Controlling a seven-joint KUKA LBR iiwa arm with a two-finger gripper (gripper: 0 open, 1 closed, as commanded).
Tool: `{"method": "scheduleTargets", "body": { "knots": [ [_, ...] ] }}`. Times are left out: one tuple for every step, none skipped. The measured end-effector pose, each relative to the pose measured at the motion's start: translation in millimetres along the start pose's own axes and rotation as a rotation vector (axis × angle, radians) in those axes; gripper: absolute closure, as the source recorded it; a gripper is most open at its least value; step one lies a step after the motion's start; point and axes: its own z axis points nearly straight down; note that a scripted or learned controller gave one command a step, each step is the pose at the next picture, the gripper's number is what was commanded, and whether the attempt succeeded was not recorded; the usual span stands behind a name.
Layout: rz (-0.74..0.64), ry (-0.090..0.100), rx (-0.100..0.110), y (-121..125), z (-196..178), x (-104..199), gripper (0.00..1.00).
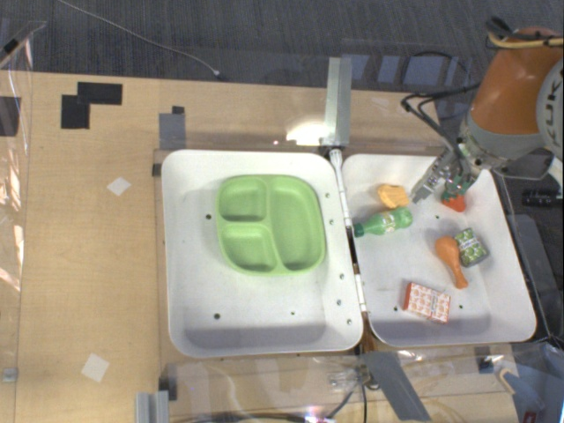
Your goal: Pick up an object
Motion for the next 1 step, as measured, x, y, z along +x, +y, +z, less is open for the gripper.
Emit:
{"method": "scheduleTargets", "body": {
  "knots": [
    [0.22, 0.007, 0.004, 16.4, -3.0, 76.4, 1.0]
  ]
}}
